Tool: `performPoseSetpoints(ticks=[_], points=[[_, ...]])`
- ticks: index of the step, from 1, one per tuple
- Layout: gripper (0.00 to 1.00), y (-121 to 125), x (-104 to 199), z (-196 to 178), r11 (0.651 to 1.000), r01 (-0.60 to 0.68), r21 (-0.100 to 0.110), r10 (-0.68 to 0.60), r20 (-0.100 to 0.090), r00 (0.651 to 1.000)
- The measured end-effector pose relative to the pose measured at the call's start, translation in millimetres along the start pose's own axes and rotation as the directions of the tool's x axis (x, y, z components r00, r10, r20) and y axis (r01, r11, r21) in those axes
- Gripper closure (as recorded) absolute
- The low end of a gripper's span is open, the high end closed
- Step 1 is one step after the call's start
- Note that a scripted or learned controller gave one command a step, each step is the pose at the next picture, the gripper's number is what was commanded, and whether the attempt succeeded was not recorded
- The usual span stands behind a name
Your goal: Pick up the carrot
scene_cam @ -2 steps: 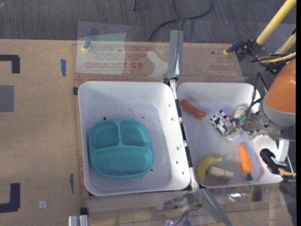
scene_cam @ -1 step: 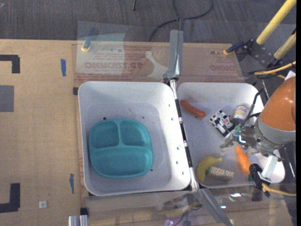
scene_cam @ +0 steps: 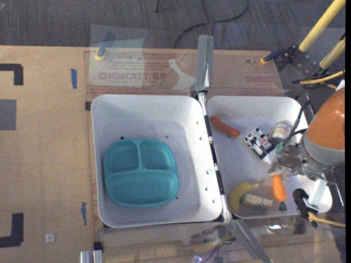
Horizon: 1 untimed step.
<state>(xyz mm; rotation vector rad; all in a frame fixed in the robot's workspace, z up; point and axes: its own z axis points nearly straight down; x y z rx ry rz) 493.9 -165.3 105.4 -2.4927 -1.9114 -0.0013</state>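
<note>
Left bin (scene_cam: pixel 109 114): teal divided plate (scene_cam: pixel 141 172). Right bin (scene_cam: pixel 236 106): sausage (scene_cam: pixel 225 126), cow-print toy (scene_cam: pixel 259 142), small jar (scene_cam: pixel 281 130), banana (scene_cam: pixel 242 193). Carrot (scene_cam: pixel 279 189) lies near the front right, just below the gripper (scene_cam: pixel 286 163). Arm covers the gripper; fingers' state: cannot tell.

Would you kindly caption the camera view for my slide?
KUKA arm's gripper above the carrot in the right bin; teal plate in the left bin.
</note>
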Motion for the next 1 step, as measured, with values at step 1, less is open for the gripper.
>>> performPoseSetpoints(ticks=[1], points=[[1.00, -20.6, 22.7, -93.9, 0.998, -0.063, 0.001, 0.063, 0.002, 0.998]])
